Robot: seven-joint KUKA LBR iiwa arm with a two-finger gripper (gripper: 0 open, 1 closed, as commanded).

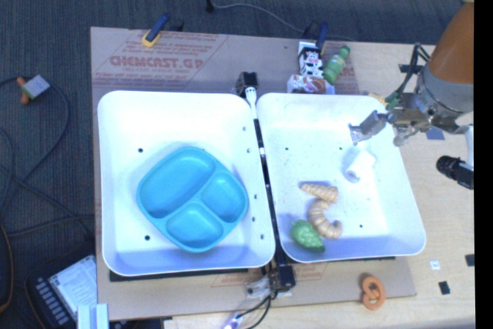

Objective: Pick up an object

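Observation:
My gripper (385, 130) hangs over the upper right part of the right bin (408, 200), its fingers spread open with nothing between them. Just below it, on the bin floor, lies a small pale white object (357, 163). Further toward the front lie a tan croissant-like piece (318, 191), a curved tan piece (324, 220) and a green object (306, 235), close together. The grey arm with its orange band (456, 46) comes in from the right.
The left bin (123, 127) holds a blue divided plate (192, 198). Behind the bins stand a small carton (310, 62) and a green bottle (334, 65). An orange ring (373, 290) lies on the bench in front of the right bin.

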